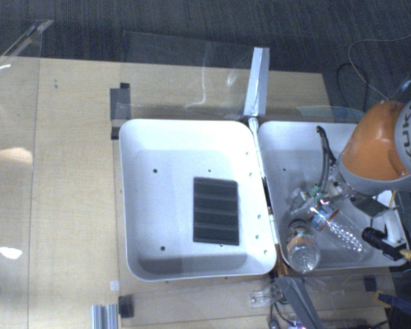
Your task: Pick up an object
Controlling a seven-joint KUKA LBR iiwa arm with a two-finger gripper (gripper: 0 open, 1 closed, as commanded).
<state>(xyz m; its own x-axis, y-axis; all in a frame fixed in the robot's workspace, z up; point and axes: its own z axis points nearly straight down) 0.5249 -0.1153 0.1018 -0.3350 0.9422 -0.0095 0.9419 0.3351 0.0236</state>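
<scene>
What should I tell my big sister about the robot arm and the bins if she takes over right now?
Pincer: low in the right bin, among the clutter; nothing visibly held.
Things: clear plastic bottle at the right bin's near edge; black ridged pad flat in the left bin.
Done: arm has reached in over the right bin.
Left: grip one object and lift it out.

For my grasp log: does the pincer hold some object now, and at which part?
It cannot be told. The pincer is low in the right white bin among clear plastic clutter near a clear plastic bottle, and the view is too cluttered.
</scene>
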